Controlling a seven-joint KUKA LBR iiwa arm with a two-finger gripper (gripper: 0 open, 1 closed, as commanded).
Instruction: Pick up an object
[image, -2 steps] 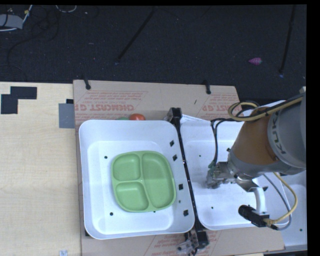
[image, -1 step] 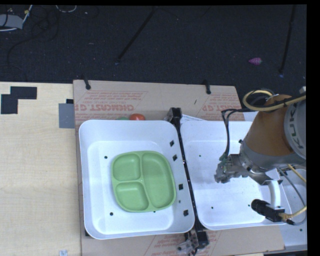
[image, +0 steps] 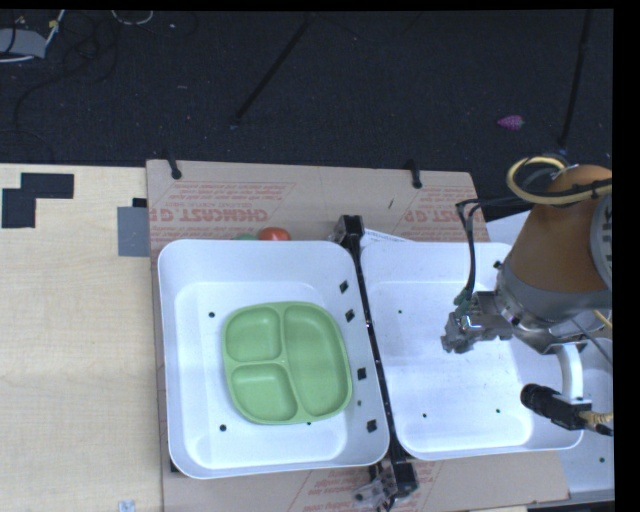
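Note:
A light green divided plate (image: 287, 362) with three compartments lies flat in the left bin (image: 185, 300). My gripper (image: 458, 333) hangs low over the right bin (image: 420, 300), near that bin's middle right, well apart from the plate. I see nothing between its tips. The arm's grey and orange wrist comes in from the right and covers part of the right bin's far side.
A small red-orange thing (image: 273, 235) and a bit of green peek out behind the left bin's back rim, on the cardboard sheet (image: 300, 200). A black divider with clips (image: 365, 340) runs between the two bins. Wooden bench surface (image: 70, 340) lies to the left.

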